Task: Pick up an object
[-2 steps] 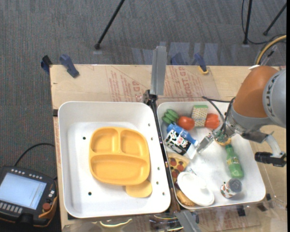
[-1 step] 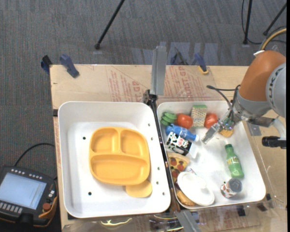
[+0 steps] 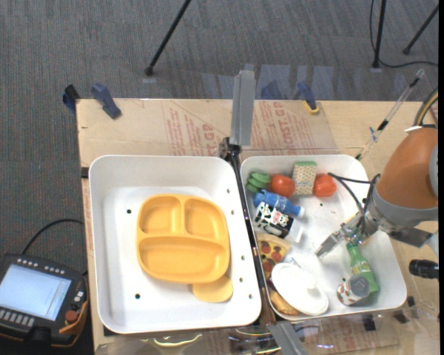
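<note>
Two white bins sit side by side on a cardboard-topped bench. The left bin (image 3: 107,198) holds a yellow divided plate (image 3: 183,237) lying flat, with a small yellow disc (image 3: 213,290) tucked partly under its near right corner. The right bin (image 3: 385,268) is crowded: along the far wall a green piece (image 3: 258,180), a red tomato (image 3: 283,185), a tan sponge block (image 3: 305,177) and a second red tomato (image 3: 325,186); nearer, a blue bottle (image 3: 277,203) lies just above a black-and-white carton (image 3: 273,219). At the near left side is a pizza slice (image 3: 270,251), touching a white lid (image 3: 300,288). The arm enters from the right, orange band over the bin's right side. The gripper (image 3: 345,235) is low over the bin's middle right, just above a green bottle (image 3: 359,267) that lies tilted toward the near right corner. Whether its fingers are spread or closed cannot be told; nothing is visibly gripped.
</note>
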